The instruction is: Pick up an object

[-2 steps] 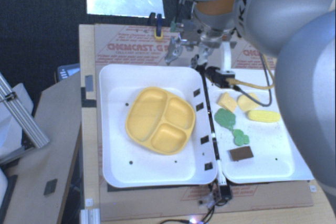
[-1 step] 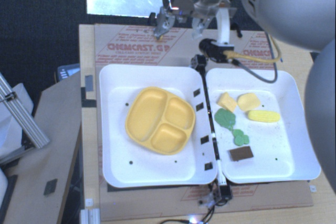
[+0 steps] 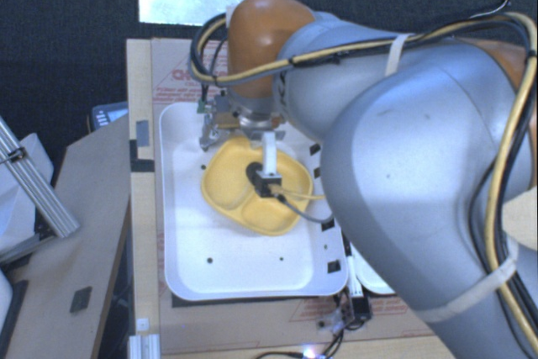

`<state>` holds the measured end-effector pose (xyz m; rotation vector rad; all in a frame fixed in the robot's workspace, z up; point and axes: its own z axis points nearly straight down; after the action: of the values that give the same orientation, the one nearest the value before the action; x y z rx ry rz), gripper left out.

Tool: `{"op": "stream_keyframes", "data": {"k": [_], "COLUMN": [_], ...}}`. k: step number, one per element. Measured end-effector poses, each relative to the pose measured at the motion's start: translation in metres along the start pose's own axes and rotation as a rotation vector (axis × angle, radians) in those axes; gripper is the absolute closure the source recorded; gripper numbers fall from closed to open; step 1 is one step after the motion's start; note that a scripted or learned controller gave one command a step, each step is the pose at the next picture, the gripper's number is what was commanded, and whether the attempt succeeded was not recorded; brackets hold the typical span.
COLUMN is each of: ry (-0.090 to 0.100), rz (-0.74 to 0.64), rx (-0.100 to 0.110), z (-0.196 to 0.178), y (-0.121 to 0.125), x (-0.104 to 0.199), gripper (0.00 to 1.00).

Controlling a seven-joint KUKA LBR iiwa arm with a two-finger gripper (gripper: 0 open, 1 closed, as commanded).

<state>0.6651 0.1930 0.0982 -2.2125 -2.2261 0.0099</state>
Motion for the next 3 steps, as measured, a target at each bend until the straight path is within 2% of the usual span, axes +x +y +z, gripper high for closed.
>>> {"op": "stream_keyframes", "data": {"k": [1, 2, 3], "ry": [0.008, 0.007, 0.011], "rz": [0.005, -0.004, -0.002], "rx": [-0.017, -0.009, -0.005], "z": [0.011, 0.012, 0.003], "y": [-0.065, -0.136, -0.135], "x": [0.009, 0.047, 0.048], "gripper": [0.00, 0.00, 1.00]}}
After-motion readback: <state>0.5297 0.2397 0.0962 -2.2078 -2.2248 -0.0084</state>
